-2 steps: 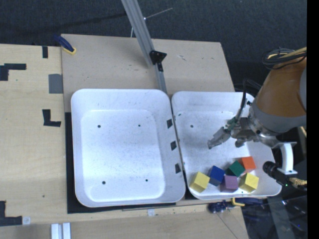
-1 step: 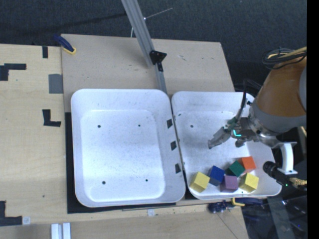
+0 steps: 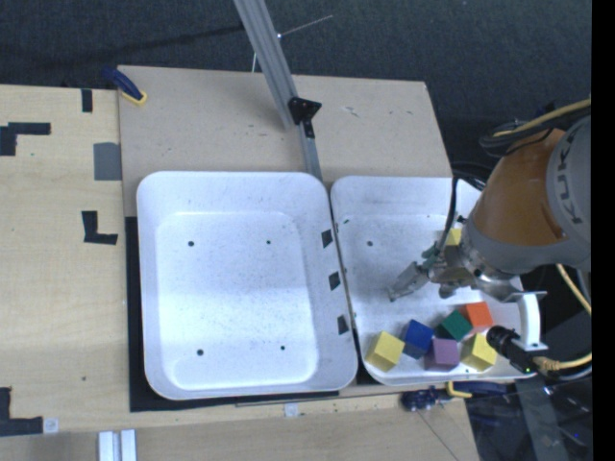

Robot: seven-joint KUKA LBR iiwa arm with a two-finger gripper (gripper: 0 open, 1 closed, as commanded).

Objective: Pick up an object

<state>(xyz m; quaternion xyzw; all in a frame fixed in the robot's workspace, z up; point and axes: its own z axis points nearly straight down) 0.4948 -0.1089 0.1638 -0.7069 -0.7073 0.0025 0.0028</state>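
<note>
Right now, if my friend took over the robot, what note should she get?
Gripper: over the right bin, above its bare floor; can't tell if it's open or shut, nothing seen in it.
Blocks bunched at the right bin's near edge: yellow block, blue block, purple block, green block, orange block.
Done: no block picked.
Left: grab one and lift.

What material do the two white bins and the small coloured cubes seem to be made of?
The left bin and right bin look like thin moulded plastic: rounded corners, smooth, slightly glossy walls. The cubes, such as the blue cube, look like matte painted wood or foam; I cannot tell which.
</note>
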